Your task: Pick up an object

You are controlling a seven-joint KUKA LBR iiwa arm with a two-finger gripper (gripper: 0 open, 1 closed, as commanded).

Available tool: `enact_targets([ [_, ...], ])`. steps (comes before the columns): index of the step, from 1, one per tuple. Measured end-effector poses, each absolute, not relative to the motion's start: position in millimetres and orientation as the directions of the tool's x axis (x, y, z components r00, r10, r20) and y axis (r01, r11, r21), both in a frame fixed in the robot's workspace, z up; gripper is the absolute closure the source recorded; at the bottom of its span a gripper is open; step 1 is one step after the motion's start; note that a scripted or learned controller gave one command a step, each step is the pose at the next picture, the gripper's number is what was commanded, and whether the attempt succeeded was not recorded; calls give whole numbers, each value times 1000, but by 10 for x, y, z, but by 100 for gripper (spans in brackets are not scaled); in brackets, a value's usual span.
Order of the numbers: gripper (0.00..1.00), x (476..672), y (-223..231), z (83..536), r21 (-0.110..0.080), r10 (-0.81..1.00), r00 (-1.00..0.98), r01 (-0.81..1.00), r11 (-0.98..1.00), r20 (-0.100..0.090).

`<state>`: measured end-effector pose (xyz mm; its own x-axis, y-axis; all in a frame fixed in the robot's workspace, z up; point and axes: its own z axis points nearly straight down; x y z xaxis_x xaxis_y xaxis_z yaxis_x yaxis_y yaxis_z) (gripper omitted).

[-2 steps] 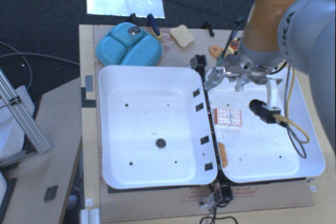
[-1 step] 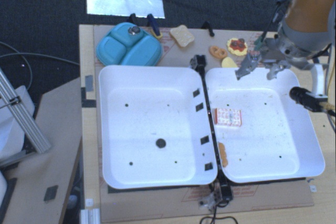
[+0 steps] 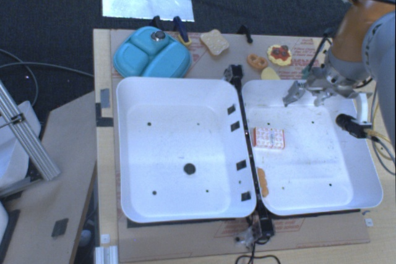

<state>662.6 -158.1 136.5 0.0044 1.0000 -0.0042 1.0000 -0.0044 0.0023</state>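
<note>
Gripper (image 3: pixel 307 96) hovers over right bin (image 3: pixel 365 185) rear edge, fingers spread wide, nothing between them. Small red-patterned box (image 3: pixel 269 138) lies flat near divider, well apart. Best move, by judgement: centre above box, align across short side, descend straight.

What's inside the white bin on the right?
The right bin holds a small red-and-white patterned packet near its left side and an orange-brown piece against the left wall. The end effector hangs over the bin's back edge, hiding whatever lies beneath it.
</note>
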Motion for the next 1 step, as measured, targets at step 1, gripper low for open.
enact_targets([
  [1,0,6455,-2095,831,4,1000,2,1000,-2,-1],
])
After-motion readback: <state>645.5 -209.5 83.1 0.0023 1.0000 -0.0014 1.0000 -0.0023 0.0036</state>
